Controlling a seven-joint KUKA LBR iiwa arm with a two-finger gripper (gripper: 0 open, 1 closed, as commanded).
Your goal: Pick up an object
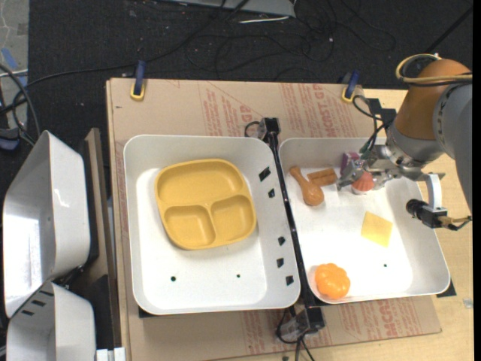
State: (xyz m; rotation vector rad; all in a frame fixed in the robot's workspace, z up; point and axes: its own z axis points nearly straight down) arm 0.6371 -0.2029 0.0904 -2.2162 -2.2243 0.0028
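My gripper (361, 177) is low over the back of the right bin (421, 277), near its far wall. A small reddish object (364, 183) sits right at the gripper's tip, partly hidden by it, with a purple piece (349, 160) just to its left. A brown spoon-shaped object (308, 189) and a short orange-brown piece (323, 176) lie to the left of the gripper. A pale yellow block (377, 228) rests mid-bin in front of the gripper. An orange round object (332, 280) lies by the front wall.
The left bin (143, 277) holds a yellow divided plate (204, 203). A black divider strip (284, 216) runs between the bins. The arm's grey body with the orange band (432, 119) hangs over the right bin's back right corner. Cables trail near it.
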